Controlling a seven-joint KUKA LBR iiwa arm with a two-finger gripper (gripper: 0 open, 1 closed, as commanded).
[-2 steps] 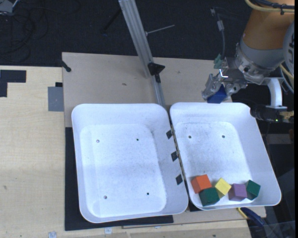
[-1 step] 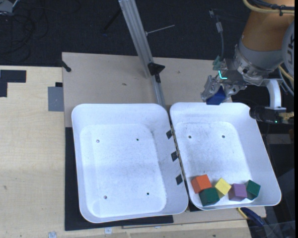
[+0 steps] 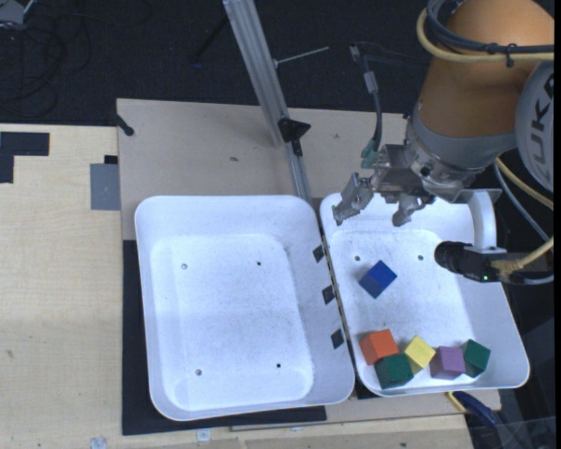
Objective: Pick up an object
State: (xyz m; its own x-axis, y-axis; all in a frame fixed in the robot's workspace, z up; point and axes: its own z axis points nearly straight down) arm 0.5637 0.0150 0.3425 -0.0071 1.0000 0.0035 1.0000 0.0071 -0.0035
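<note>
Two shallow white bins are seen side by side on the desk (image 3: 56, 279). The left bin (image 3: 168, 223) shows bare floor. The right bin (image 3: 505, 344) holds six cubes: a blue cube (image 3: 378, 278) lies alone near the middle, tilted; an orange cube (image 3: 379, 345), dark green cube (image 3: 394, 370), yellow cube (image 3: 419, 352), purple cube (image 3: 448, 360) and second green cube (image 3: 476, 355) are clustered along the near edge, touching or just beside one another. The gripper (image 3: 382, 206) is held above the far end of the right bin, jaws spread apart, nothing between them. The blue cube lies nearer the camera than the jaws, apart from them. A slanted aluminium rail (image 3: 262, 82) is noted behind the bins
</note>
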